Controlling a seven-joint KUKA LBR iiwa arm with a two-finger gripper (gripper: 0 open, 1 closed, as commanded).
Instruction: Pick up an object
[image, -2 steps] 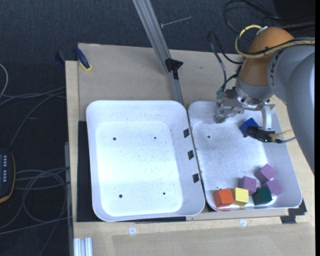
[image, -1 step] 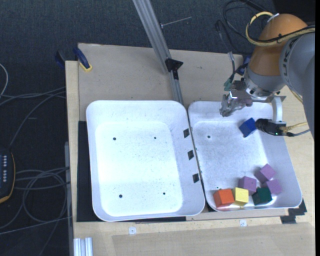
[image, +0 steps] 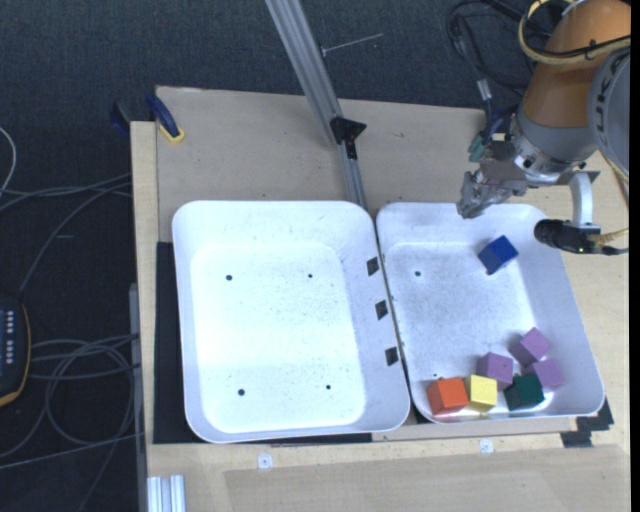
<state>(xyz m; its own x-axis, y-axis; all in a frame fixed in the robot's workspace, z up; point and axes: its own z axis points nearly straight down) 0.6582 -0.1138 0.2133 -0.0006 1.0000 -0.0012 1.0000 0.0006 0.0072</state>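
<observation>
1. Blue block (image: 497, 253), judging by how close it lies, is the likeliest thing to be picked up; it rests on the floor of the right bin (image: 440, 300), just below and slightly to the right of the gripper (image: 474, 207), apart from it and tilted on a corner.
2. That gripper hangs over the far rim of the right bin, and nothing is seen between its tips; whether it is open or closed cannot be told from this angle.
3. Above it, toward the upper right, the wrist and the orange band of the arm (image: 575, 70) lean in over the bench.
4. Much farther down from the gripper, in the near right corner of the same bin, sits a cluster: an orange block (image: 449, 394), a yellow block (image: 483, 391), a green block (image: 522, 391) and three purple blocks (image: 533, 345), packed close together.
5. To the gripper's left and lower lies the left bin (image: 200, 300).
6. As a judgement: no pick is done yet. Every block lies in the bin, so lowering, closing and lifting all remain.
</observation>
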